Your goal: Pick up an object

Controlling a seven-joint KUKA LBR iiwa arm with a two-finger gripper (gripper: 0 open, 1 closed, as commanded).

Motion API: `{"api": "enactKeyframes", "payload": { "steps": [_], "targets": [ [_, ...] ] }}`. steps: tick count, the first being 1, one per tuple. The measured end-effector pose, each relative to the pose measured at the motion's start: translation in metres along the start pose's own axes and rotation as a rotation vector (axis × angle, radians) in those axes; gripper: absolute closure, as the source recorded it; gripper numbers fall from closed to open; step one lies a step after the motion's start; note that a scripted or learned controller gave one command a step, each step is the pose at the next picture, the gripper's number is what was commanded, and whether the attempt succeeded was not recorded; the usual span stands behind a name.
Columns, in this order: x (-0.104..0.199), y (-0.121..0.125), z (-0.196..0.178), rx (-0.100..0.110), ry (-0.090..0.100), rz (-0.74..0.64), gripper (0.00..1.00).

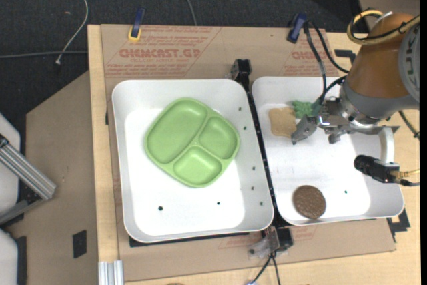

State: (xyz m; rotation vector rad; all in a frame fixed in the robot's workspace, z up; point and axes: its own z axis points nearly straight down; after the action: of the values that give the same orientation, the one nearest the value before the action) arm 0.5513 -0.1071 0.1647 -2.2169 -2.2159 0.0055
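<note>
The gripper (319,129) sits in the right bin (373,207), centre-right of frame, fingers spread with nothing between them. A tan piece (281,122) and green item (303,107) lie just beside it. A brown disc (309,201) rests lower down.

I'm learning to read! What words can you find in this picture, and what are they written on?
"CHEMCAST GP", in red letters, on the brown board behind the left bin.
Red letters again on the board behind the right bin, partly hidden by cables: too blurred to read for sure.
Small red print under both: too small to read.
No words on the green plate, the bins, or the arm.
</note>
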Motion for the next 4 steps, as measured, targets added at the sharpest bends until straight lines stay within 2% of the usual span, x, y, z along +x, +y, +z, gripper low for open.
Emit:
{"api": "enactKeyframes", "payload": {
  "steps": [1, 2, 3, 4],
  "targets": [
    [-0.005, -0.009, 0.057, 0.001, 0.000, 0.001, 0.00],
    [-0.004, -0.009, 0.081, -0.002, 0.000, 0.000, 0.00],
    [-0.004, -0.008, 0.069, -0.007, 0.000, 0.001, 1.00],
    [-0.003, -0.003, 0.025, -0.013, -0.003, -0.002, 1.00]
  ]
}}
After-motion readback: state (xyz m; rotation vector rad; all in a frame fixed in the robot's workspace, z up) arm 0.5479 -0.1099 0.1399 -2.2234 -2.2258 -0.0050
